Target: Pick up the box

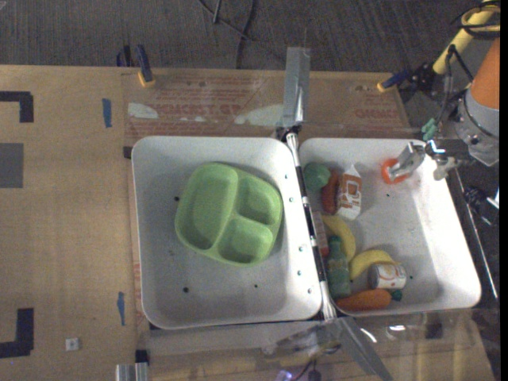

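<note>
Two shallow white bins sit side by side on the wooden bench. The left bin (pixel 159 284) holds a single lime-green divided plate (pixel 229 213), lying flat and turned slightly, near the bin's centre. The right bin (pixel 444 244) has its contents crowded along its 9 o'clock wall: a dark green vegetable (pixel 316 175) at the top, a red item (pixel 329 197) just below it, and beside these the box (pixel 349 193), a small white carton with an orange-brown face, lying toward the bin's 10 o'clock corner. Further down that wall come a yellow banana (pixel 341 232), a green bottle-like piece (pixel 338 267), a second banana (pixel 369 259), a small white can (pixel 388 275) and an orange carrot (pixel 363 299) at about 7 o'clock. The gripper (pixel 409 161) hangs over the bin's 12 o'clock edge, with an orange-red object (pixel 392 171) at its tip; whether the fingers grip that object cannot be told from here. The box lies well apart from the gripper, at its 9 o'clock side.
</note>
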Robot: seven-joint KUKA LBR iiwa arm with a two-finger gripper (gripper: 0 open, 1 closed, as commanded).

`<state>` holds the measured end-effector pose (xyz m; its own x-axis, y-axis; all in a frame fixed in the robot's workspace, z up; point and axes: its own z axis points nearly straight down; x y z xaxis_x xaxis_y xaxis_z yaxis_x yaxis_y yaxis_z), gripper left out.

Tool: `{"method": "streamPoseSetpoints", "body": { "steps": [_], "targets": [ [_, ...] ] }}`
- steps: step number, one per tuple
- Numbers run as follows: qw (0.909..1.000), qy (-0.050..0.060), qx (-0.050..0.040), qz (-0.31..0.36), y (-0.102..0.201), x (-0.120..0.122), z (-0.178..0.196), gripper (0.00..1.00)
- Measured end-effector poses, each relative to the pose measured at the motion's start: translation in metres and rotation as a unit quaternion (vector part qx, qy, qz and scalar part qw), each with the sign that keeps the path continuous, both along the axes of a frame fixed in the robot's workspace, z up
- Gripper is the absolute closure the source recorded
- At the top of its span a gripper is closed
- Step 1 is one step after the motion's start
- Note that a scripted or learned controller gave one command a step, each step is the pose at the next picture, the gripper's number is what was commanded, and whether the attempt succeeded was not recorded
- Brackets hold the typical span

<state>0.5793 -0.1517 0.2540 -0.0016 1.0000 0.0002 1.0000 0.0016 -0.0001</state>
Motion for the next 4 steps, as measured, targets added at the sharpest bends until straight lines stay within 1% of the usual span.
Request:
{"method": "streamPoseSetpoints", "body": {
  "steps": [1, 2, 3, 4],
  "targets": [
    [0.9987, 0.000, -0.0001, -0.051, 0.006, -0.040, -0.155, 0.00],
    [0.9963, -0.001, -0.0007, -0.086, -0.035, 0.000, -0.017, 0.00],
    [0.9513, 0.000, -0.0008, -0.308, -0.047, -0.016, 0.143, 0.00],
    [0.9658, 0.001, -0.0003, -0.259, -0.015, -0.064, 0.125, 0.00]
  ]
}}
